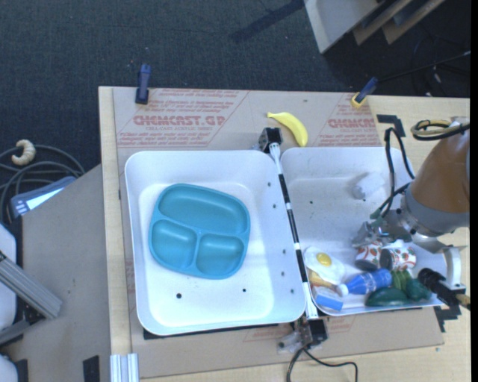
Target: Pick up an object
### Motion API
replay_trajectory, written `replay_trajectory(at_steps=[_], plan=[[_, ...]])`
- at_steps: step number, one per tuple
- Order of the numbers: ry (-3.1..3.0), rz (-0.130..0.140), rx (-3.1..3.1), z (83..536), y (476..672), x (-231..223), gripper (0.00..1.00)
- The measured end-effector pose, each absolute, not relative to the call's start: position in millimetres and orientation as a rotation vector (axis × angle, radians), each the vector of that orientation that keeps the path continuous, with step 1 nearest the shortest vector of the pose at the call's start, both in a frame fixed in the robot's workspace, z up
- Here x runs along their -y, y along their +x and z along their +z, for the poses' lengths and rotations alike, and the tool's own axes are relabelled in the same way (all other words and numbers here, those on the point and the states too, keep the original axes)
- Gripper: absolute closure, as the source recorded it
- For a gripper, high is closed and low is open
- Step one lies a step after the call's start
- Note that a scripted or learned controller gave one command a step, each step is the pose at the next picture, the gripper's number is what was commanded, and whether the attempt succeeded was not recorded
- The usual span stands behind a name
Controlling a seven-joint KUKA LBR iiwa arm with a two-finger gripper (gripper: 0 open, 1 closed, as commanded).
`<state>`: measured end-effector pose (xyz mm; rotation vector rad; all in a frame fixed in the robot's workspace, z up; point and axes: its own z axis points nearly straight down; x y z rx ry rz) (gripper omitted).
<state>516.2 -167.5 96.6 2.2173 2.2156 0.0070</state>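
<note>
While the arm [441, 186] reaches over the right bin [328, 168], the pincer [377, 237] sits above the toy heap [373, 276]; whether it holds anything I cannot tell. Judged step: descent to grasp; next, closing and lifting.

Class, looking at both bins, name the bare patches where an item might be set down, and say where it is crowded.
Free: the left bin floor around the blue tray, and the right bin upper half. Crowded: the right bin's lower corner, around the blue bottle and green toy.

Your bench [187, 112] sits on dark carpet [75, 45].
Coiled grey cables [33, 175] lie off its left edge; pale furniture [373, 22] stands beyond its far-right corner.
</note>
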Motion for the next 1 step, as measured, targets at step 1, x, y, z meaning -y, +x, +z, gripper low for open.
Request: replay_trajectory(at_steps=[1], plan=[[2.220,0.001,-2.223,184.7,511.9,76.0,1.00]])
